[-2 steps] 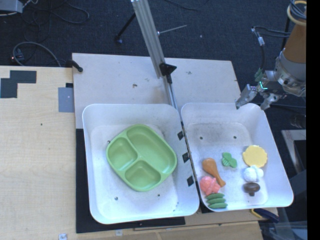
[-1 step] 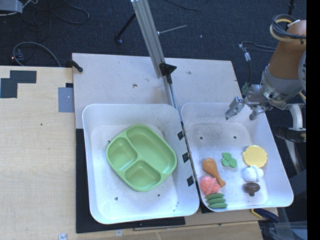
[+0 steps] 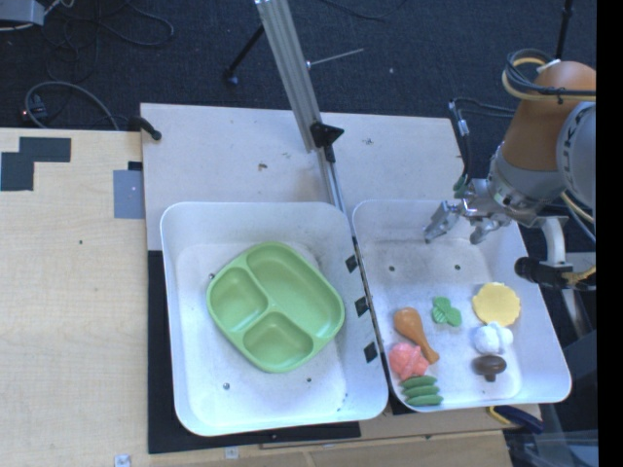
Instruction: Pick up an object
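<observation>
My gripper point(image 3: 458, 228) hangs over the far end of the right bin point(image 3: 545, 382), fingers spread open with nothing between them. Toy food lies at the near end of that bin, well below the gripper: a yellow disc point(image 3: 496, 303), a white garlic-like piece point(image 3: 491, 339), a brown mushroom point(image 3: 490, 366), a small green leaf point(image 3: 446, 311), an orange drumstick point(image 3: 415, 331), a pink piece point(image 3: 409, 360) and green pea pods point(image 3: 421, 389).
The left bin point(image 3: 185, 261) holds a green three-compartment plate point(image 3: 274, 305). A metal rail point(image 3: 297, 76) slants down to the divider between the bins. The grey arm with its orange band point(image 3: 545, 115) enters from the right.
</observation>
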Robot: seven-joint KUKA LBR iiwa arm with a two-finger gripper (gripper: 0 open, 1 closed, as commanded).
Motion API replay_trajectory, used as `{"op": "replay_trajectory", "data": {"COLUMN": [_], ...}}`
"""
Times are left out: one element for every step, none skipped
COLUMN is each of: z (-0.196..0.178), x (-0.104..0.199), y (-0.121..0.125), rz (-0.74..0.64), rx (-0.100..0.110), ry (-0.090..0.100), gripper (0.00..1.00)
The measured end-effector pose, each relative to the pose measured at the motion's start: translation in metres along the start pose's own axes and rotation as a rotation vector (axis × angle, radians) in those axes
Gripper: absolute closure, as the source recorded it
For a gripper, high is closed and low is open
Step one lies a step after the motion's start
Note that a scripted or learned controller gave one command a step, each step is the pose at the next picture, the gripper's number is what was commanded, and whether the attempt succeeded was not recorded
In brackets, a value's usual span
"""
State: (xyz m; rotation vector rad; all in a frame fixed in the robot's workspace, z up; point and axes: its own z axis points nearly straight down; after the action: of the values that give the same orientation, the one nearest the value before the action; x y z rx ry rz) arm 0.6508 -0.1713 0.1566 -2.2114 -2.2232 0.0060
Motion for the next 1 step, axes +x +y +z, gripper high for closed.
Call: {"op": "replay_trajectory", "data": {"z": [0.0478], "x": [0.0084], "y": [-0.0025], "rz": [0.001], "rx": [0.0], "ry": [0.0], "gripper": [0.0]}}
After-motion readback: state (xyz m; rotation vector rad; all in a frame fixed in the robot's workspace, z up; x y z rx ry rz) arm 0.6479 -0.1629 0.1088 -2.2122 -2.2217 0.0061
